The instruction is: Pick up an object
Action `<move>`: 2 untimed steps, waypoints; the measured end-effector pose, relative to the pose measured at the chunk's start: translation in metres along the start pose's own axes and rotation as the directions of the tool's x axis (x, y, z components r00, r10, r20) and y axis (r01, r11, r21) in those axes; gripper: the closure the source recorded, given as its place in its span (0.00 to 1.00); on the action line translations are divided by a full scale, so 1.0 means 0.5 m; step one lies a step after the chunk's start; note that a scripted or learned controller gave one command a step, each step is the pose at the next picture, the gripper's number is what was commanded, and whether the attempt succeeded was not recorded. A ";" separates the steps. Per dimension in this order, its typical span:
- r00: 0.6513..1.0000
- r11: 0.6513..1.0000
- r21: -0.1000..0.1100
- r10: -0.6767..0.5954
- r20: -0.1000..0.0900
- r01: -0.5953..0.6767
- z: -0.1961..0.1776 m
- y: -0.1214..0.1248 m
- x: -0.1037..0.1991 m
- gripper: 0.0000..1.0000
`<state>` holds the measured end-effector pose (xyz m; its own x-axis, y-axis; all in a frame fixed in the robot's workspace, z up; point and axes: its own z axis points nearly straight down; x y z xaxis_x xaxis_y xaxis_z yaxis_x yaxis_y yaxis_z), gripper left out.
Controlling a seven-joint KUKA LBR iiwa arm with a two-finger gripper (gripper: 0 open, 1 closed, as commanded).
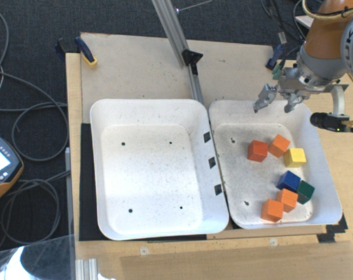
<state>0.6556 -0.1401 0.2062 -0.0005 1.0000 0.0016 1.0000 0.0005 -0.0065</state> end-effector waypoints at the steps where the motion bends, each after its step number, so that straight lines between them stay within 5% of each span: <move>1: 1.000 1.000 -0.001 -0.001 0.000 0.001 0.092 0.010 0.013 0.00; 2: 1.000 1.000 0.001 -0.001 0.000 0.001 0.211 0.019 0.028 0.00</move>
<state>0.6642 -0.1261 0.1006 -0.0016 1.0000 0.0019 1.0000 0.0016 -0.0077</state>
